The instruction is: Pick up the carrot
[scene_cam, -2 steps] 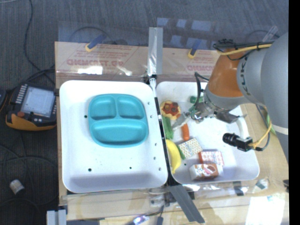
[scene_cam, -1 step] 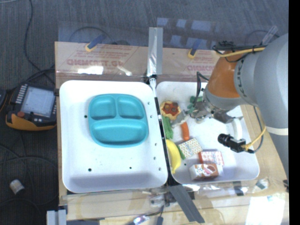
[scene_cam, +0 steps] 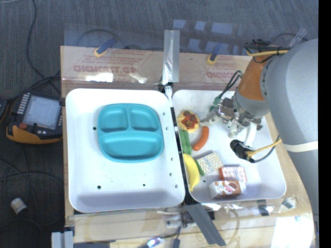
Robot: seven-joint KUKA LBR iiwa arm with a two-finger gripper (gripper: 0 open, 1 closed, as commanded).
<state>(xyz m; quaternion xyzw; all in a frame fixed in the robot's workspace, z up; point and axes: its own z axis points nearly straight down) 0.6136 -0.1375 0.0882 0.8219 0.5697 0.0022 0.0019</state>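
The carrot (scene_cam: pixel 200 138) is a small orange stick lying at a slant in the right bin (scene_cam: pixel 269 187), near its left wall. The gripper (scene_cam: pixel 237 124) hangs over the upper middle of that bin, to the right of the carrot and a little farther back, apart from it. The grey arm with its orange band (scene_cam: pixel 253 84) comes in from the right above it.
Around the carrot lie a red-and-yellow toy food (scene_cam: pixel 188 121), a green piece (scene_cam: pixel 184 141), a banana (scene_cam: pixel 191 170), a patterned white packet (scene_cam: pixel 209 163) and a red box (scene_cam: pixel 227 182). A blue divided plate (scene_cam: pixel 130 132) sits in the left bin (scene_cam: pixel 83 190).
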